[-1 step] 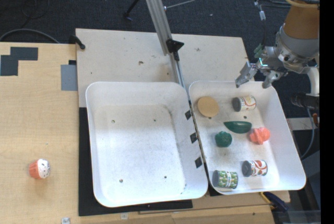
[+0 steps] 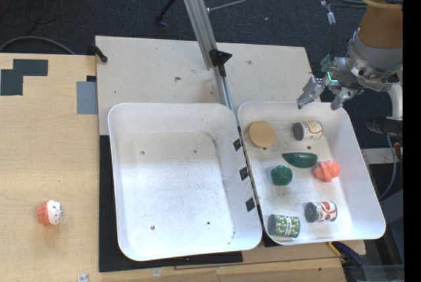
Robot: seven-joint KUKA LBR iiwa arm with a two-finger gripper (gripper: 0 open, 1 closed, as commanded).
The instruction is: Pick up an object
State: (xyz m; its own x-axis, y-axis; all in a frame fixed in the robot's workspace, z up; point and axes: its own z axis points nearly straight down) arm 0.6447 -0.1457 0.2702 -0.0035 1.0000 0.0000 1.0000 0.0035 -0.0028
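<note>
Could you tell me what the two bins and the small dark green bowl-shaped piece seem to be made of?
The two shallow white bins look like matte moulded plastic: rounded corners, thin rolled rims, grey scuffs. The small dark green bowl-shaped piece looks like smooth plastic, slightly glossy; ceramic can't be ruled out.

Pale bench (image 2: 164, 70) with two white bins (image 2: 174, 179), (image 2: 358, 162) side by side, orange-white ball (image 2: 49, 213) far left.
</note>
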